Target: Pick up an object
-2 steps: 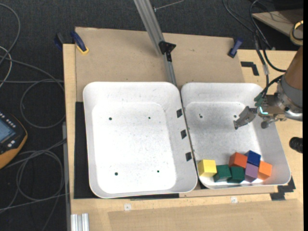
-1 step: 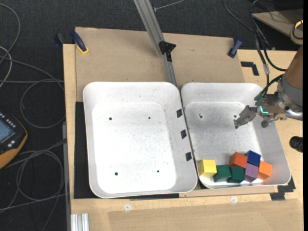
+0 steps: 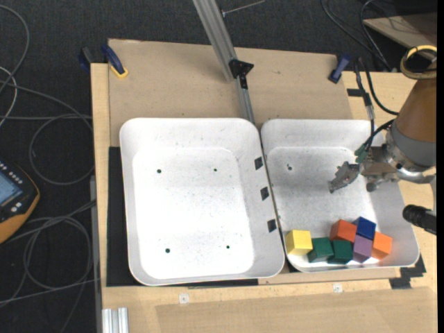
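My gripper (image 3: 345, 177) hangs open and empty, up-bin from the blocks (image 3: 340, 241). I'd take the yellow cube (image 3: 300, 241) left of them: most clearance.

Blue clamps (image 3: 115, 61) grip the wooden bench (image 3: 173, 82).

Dark carpet (image 3: 48, 33), loose cables (image 3: 41, 127), wooden bench (image 3: 173, 82)

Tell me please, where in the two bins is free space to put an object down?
The left bin has a bare floor, wall to wall. In the right bin, the far half is bare up to the gripper. Its near edge is crowded with colored blocks.
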